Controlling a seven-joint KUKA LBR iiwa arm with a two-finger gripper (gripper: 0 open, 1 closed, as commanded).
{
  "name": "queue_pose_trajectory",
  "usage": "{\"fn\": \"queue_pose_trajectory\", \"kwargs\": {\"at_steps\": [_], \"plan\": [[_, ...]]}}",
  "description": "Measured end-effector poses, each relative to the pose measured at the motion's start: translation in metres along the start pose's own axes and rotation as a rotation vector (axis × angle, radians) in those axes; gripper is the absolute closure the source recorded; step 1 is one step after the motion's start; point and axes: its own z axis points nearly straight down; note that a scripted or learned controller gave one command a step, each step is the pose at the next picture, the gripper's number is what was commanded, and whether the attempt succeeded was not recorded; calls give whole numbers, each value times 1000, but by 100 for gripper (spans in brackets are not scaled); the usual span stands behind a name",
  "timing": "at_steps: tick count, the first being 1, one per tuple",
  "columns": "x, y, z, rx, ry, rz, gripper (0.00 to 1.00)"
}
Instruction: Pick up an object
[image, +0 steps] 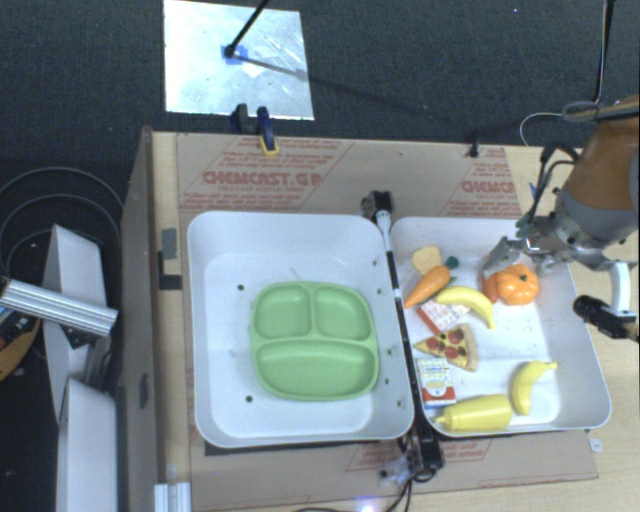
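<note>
Orange pumpkin toy (517, 286) partly hidden under tool (522, 258), tool's grip state unclear

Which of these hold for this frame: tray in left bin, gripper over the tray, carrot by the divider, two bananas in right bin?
1. The green tray lies in the left bin. True.
2. The gripper hangs over the tray. False: it is over the right bin, at the orange pumpkin.
3. The carrot lies near the divider between the bins. True.
4. Both bananas touch each other. False: one banana is mid-bin, the other banana lies apart, nearer the front.
</note>
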Motion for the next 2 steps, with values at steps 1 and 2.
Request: {"fn": "queue_pose_trajectory", "kwargs": {"at_steps": [1, 2], "plan": [[0, -7, 46, 5, 3, -1, 0], [-20, -7, 58, -15, -6, -4, 0]]}}
